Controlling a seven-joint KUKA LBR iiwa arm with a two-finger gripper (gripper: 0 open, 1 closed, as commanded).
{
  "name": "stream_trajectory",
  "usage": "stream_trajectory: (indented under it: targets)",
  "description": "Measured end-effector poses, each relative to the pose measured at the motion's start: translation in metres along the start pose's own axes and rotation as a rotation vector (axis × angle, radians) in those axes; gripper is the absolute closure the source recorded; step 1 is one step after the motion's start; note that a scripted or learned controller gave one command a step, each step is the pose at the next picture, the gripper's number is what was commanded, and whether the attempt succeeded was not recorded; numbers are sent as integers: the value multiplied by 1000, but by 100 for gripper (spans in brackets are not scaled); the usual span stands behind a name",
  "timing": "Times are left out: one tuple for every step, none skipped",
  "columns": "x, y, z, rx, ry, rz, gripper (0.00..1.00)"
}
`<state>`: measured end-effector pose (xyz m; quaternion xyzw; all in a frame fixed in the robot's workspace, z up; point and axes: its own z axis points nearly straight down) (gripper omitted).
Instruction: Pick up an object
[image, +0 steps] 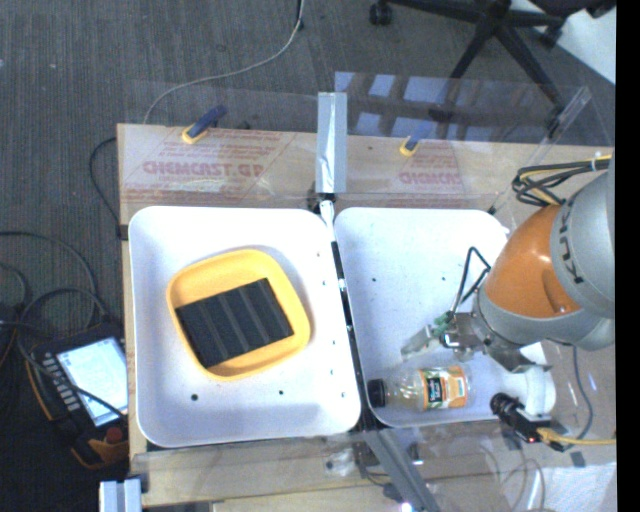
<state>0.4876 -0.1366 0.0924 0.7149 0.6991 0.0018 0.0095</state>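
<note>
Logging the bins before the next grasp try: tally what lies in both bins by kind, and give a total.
Yellow tray with dark ribbed insert, left bin: 1
Clear bottle with orange label and black cap, lying on its side in the right bin: 1
Total: 2

The grey arm with its orange band (548, 268) is cut off by the right edge and hides the right white bin's (400, 270) right side. The clear plastic bottle's (425, 388) label is too small to read.
</note>
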Motion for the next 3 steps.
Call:
stream_trajectory:
  targets:
    - [-36,11,-19,20,8,156,0]
    - [-8,0,0,-1,-1,1,0]
    - [-36,-3,-10,19,10,32,0]
